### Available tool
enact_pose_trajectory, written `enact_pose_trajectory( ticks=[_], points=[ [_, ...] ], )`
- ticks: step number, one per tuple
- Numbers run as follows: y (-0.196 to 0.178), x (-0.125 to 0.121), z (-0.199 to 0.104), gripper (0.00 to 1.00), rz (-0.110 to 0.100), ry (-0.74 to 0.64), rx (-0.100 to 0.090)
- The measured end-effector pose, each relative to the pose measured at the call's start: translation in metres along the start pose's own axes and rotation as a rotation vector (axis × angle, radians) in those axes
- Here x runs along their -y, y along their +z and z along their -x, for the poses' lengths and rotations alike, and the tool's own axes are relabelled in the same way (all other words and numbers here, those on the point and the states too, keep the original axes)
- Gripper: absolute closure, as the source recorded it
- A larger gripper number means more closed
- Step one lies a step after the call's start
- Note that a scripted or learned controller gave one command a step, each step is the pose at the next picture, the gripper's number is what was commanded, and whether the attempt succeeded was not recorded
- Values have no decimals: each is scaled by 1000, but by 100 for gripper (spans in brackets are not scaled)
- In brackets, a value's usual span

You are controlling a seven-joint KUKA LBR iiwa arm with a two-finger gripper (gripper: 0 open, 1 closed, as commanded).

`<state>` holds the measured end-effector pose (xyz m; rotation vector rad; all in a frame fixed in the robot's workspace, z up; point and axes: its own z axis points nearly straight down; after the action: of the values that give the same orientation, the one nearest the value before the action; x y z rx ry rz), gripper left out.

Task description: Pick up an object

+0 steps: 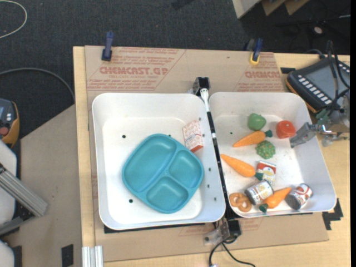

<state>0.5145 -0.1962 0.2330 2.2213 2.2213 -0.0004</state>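
The gripper (302, 134) sits at the right rim of the right bin (320, 166), just right of the tomato (286, 128); nothing shows between its tips, and whether they are wide or narrow I cannot tell; no object has been lifted, so by my reading the pick is barely begun.

Taking the tomato as landmark: a green pepper (256, 120) lies to its left; a carrot (250, 139) below and left; broccoli (266, 149) below that; a second carrot (239, 165) further down and left; a small carton (266, 171), a can (259, 192), a pretzel (240, 201), a third carrot (277, 197) and another can (299, 196) lie well below, near the front rim.

The left bin (105, 154) holds a teal tray (161, 173) and a small box (193, 134); still to do: choose, close, lift.
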Motion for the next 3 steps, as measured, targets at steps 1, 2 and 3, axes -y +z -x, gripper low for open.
enact_pose_trajectory(
  ticks=[1, 2, 3],
  points=[
    [-11, -1, 0, 100, 4, -1, 2],
    [1, 14, -73, 100, -3, -7, -5],
    [-17, 35, -127, 100, -2, -6, -4]
  ],
)
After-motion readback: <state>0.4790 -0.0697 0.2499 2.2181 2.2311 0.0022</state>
